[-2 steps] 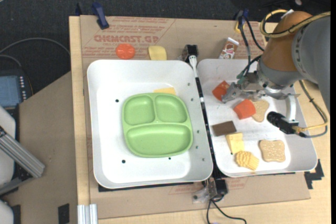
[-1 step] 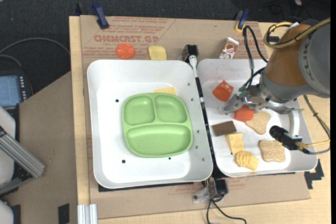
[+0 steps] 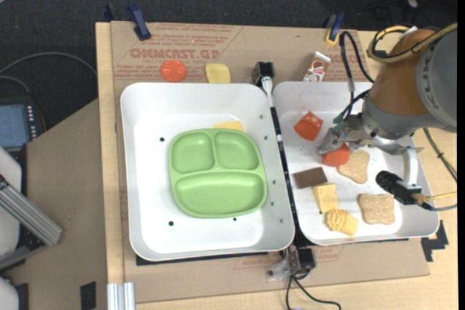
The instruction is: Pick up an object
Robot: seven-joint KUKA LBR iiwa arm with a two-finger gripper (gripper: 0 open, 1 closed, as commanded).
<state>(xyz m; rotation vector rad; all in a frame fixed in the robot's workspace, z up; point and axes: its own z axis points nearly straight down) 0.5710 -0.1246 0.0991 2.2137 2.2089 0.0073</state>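
Claw [image 3: 336, 144] is lowered into right bin [image 3: 418, 229] | red-orange piece [image 3: 336, 157] lies just beneath | finger state cannot be told | nothing seen lifted; pickup not yet done

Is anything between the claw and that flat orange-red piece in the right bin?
Nothing visible. The claw sits right at the flat orange-red piece. The red cube lies to its left and the tan cookie to its right, neither between them.

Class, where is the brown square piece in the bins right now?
The brown square lies in the right bin, near its left wall, just above the yellow cheese slice and left of the toast.
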